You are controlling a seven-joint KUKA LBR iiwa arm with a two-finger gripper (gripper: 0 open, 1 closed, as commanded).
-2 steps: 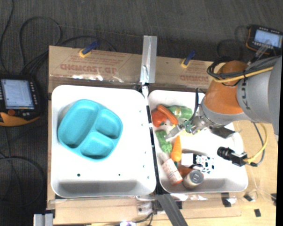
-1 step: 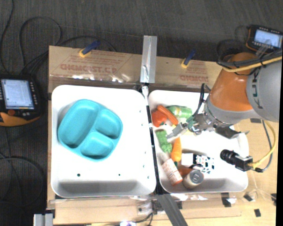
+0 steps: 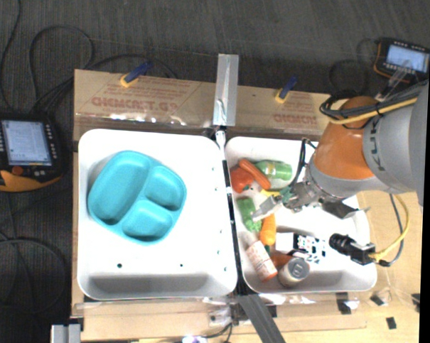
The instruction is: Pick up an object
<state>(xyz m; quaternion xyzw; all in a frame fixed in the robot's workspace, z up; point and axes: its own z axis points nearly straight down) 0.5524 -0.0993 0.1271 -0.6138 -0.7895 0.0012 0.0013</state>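
The left bin has wide bare floor along its near edge and right wall, and holds a turquoise divided tray toward its far left. The right bin is more crowded: its open floor lies along the right side and near right corner, while the clutter packs against its left wall. The grey arm with its orange band reaches in from the right over the bin's far half. The gripper hangs low over the pile; whether its pincer is apart or together cannot be told. Around it lie a green bottle, an orange-red piece, a green object, an orange carrot-like piece, a white tube and a grey cylinder at the near wall.
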